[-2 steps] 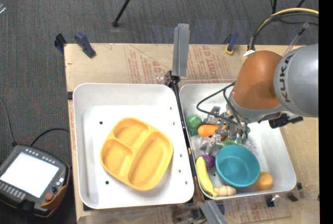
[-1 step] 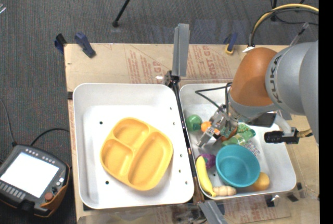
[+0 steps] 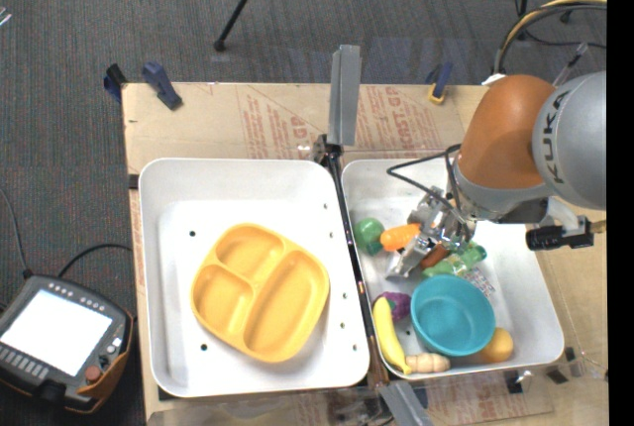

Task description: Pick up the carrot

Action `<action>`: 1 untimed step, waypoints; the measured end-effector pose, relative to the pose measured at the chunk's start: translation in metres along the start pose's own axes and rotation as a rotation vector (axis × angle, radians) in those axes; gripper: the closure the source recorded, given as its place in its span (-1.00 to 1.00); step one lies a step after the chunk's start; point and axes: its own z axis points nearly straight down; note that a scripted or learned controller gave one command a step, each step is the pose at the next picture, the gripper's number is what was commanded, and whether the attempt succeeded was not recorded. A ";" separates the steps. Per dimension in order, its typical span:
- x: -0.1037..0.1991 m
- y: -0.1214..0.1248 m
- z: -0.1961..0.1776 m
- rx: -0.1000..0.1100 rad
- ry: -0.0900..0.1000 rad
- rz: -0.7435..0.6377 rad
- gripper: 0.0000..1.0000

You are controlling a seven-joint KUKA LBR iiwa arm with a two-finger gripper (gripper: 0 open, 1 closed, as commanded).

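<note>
The carrot (image 3: 398, 237) is a small orange piece lying in the right bin (image 3: 525, 300), just right of a green round vegetable (image 3: 369, 235). My gripper (image 3: 424, 248) is low inside that bin, right beside the carrot's right end and touching or nearly touching it. A reddish-brown item (image 3: 438, 257) and some green leafy pieces (image 3: 464, 262) lie directly under the gripper. The grey arm with its orange band (image 3: 505, 145) reaches in from the right and hides the bin's back right corner.
A blue bowl (image 3: 453, 315) sits in front of the gripper, with a purple item (image 3: 397, 305), a banana (image 3: 387, 335) and an orange fruit (image 3: 499, 346) around it. The left bin (image 3: 168, 216) holds a yellow divided plate (image 3: 261, 291).
</note>
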 end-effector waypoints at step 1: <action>-0.029 0.029 0.030 0.001 0.003 0.096 -1.00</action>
